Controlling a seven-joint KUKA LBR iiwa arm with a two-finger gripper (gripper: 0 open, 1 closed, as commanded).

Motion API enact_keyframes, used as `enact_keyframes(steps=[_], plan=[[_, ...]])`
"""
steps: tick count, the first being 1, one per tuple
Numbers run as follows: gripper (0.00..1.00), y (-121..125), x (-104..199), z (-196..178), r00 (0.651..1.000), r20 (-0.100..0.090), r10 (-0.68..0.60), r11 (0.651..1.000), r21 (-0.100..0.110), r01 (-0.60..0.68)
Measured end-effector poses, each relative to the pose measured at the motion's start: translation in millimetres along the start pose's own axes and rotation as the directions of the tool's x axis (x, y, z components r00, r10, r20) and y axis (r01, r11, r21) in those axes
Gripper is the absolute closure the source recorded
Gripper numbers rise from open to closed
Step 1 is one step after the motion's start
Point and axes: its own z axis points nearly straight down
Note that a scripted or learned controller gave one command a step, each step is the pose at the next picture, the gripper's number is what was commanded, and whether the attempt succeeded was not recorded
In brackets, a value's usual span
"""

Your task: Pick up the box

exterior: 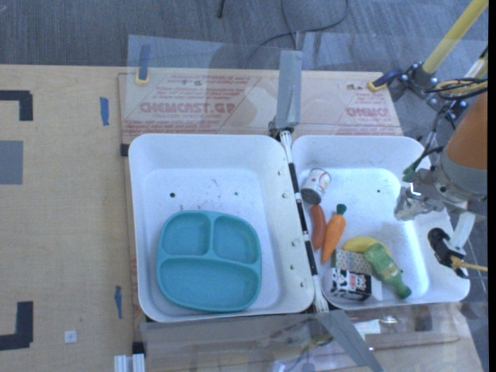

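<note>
A: Entry, overhead view. Where is the box?

B: The box [351,275] lies in the right bin [364,153], at that bin's lower left corner, lower centre-right of the frame. Top face checkered in black and white, front face with dark print. It lies flat, close against the divider between the bins.

A: Neighbours?

B: A green bottle [387,270] lies just right of the box, tilted, neck toward the lower right. A yellow banana [360,243] sits at the bottle's upper end, just above the box. Above that, a carrot [332,235] and a darker orange-red sausage-shaped piece [318,225] lie side by side, both running roughly up-down. A small white cup or can with red print [315,184] lies on its side near the bin's upper left.

A: Left bin?

B: The left bin [201,157] holds a teal divided plate [208,261] with three compartments, in the lower half.

A: Arm and gripper?

B: The arm [470,146] enters at the right edge, orange band visible. The gripper [416,201] is over the right side of the right bin, well apart from the box. Fingers: cannot tell whether spread or closed; the metal parts blur together. Nothing is visibly between them.
</note>
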Motion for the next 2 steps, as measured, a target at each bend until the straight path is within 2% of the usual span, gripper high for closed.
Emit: enact_keyframes(steps=[1, 2], plan=[[1.00, 21.1, 32.3, -120.9, 0.997, 0.003, -0.074, 0.997, -0.005, 0.074], [1.00, 69.7, 23.7, -144.7, 0.971, 0.002, 0.238, 0.971, -0.005, -0.238]])
